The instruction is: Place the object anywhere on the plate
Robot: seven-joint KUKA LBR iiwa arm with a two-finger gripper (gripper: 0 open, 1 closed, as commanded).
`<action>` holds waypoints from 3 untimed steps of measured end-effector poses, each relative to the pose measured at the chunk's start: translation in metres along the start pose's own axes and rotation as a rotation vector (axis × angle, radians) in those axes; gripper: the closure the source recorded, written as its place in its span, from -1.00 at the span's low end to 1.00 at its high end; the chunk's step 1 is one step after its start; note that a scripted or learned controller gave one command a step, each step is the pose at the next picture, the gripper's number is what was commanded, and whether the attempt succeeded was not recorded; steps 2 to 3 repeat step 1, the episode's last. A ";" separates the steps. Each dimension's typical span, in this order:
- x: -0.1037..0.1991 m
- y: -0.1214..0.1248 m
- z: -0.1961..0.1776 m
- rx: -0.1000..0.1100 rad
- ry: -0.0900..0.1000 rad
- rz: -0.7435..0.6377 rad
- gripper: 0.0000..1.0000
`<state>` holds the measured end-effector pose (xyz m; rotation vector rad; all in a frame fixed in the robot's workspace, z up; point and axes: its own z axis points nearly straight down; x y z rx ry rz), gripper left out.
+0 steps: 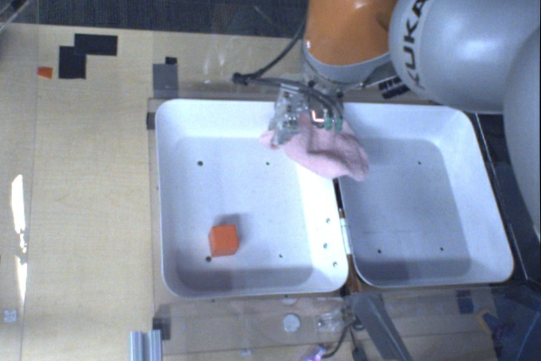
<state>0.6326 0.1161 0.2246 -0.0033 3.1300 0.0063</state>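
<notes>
A small orange cube [224,240] sits in the near-left part of the left shallow white bin [182,182]. On the tan bench [84,199], black stepped blocks [83,53] lie beside a tiny orange square marker [45,73].

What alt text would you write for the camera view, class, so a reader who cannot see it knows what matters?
A grey and orange robot arm reaches in from the right, its end effector over the seam between two shallow white bins, with a pink cloth hanging directly below it. A small orange block lies in the left bin; the right bin sits alongside.
</notes>
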 end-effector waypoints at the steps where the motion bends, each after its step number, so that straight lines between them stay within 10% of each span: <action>1: 0.000 0.000 0.000 0.000 0.000 0.000 -1.00; 3: 0.000 0.000 0.000 0.000 0.000 0.000 -1.00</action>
